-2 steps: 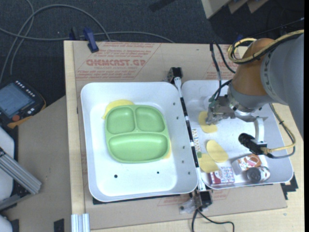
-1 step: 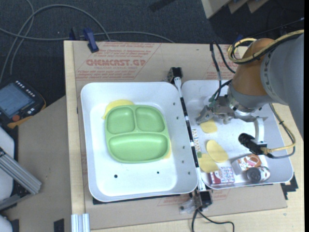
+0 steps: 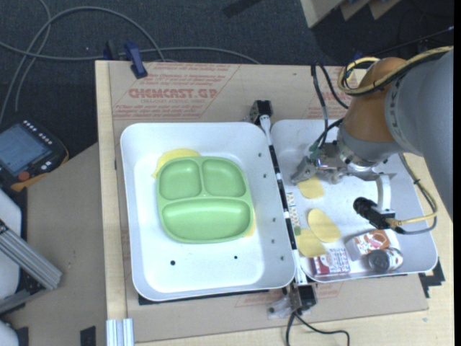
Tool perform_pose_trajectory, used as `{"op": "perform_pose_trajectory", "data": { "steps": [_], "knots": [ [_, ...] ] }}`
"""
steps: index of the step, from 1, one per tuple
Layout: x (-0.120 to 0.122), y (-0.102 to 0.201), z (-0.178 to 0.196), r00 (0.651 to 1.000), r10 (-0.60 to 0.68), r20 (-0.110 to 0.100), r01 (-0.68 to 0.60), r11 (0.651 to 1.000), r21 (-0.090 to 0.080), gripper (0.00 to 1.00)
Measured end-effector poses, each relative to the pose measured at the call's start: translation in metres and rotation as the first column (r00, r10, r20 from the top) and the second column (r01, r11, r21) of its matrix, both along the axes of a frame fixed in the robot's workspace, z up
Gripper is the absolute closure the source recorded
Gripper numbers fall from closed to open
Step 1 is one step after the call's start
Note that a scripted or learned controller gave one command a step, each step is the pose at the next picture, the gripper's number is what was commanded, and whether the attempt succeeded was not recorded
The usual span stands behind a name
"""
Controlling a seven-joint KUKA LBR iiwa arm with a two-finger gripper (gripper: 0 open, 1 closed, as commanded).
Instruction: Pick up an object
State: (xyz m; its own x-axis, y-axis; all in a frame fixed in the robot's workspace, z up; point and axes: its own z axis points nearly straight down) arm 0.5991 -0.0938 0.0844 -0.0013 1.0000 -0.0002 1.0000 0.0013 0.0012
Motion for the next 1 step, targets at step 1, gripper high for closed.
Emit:
{"op": "perform_pose_trajectory", "data": {
  "steps": [1],
  "knots": [
    [0.0172, 0.0023, 0.0002, 1.0, 0.0, 0.001, 0.0, 1.0, -0.001, 0.0]
  ]
}}
